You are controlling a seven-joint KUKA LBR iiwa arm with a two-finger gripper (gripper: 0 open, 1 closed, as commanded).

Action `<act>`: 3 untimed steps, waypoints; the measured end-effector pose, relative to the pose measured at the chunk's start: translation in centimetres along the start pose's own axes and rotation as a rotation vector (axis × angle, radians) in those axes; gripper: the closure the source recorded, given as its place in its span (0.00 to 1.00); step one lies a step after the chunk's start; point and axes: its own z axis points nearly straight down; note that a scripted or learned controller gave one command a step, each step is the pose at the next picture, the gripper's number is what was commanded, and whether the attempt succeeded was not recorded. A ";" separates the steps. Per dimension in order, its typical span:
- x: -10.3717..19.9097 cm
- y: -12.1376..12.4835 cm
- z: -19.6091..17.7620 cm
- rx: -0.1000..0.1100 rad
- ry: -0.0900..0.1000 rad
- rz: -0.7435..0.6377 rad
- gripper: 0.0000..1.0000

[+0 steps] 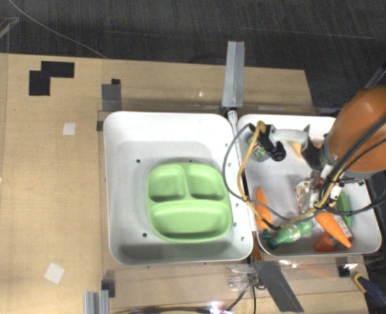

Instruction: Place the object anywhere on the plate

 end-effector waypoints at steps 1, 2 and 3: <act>6.4 0.1 5.9 0.003 0.001 -0.045 1.00; 7.1 7.7 7.4 0.003 0.006 0.243 1.00; 9.7 -3.7 5.3 0.007 0.004 0.131 1.00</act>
